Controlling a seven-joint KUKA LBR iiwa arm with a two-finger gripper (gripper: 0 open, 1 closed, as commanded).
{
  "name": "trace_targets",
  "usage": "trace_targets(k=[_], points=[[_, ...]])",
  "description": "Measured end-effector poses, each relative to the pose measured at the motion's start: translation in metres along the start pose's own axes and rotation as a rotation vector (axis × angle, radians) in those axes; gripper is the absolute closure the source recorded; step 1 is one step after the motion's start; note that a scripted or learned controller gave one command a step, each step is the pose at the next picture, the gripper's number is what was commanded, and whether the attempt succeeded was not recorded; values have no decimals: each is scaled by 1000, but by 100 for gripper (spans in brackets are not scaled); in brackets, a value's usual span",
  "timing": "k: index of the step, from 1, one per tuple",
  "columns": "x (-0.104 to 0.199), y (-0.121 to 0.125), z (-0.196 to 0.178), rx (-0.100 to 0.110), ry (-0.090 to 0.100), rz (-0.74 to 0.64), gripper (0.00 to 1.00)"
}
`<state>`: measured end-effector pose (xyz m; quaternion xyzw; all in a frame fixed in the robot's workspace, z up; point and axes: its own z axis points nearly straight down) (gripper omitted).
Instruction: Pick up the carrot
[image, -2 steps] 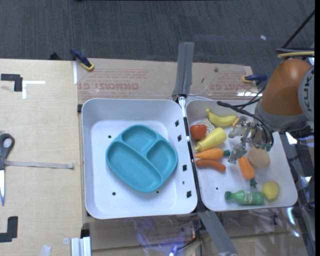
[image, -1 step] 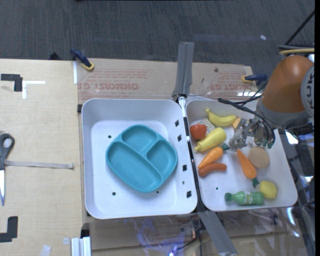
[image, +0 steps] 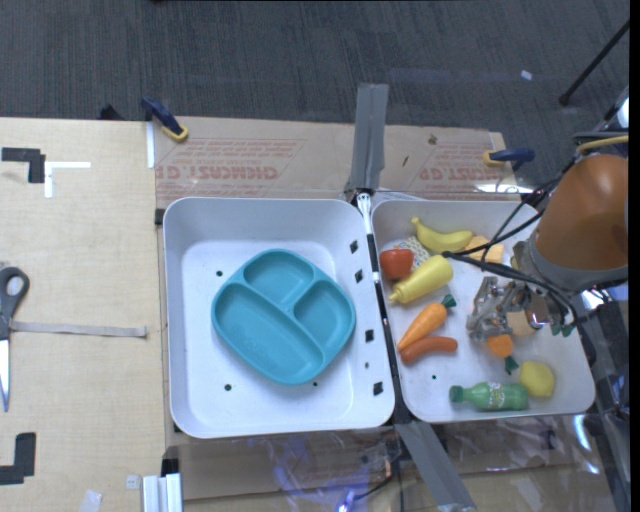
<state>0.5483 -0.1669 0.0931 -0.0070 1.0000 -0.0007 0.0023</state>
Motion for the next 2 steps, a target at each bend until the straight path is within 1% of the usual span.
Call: trace_targets(k=[1, 2], points=[[62, 3, -7, 0, 0, -302, 100], [46, 94, -123, -2, -3, -172, 100]])
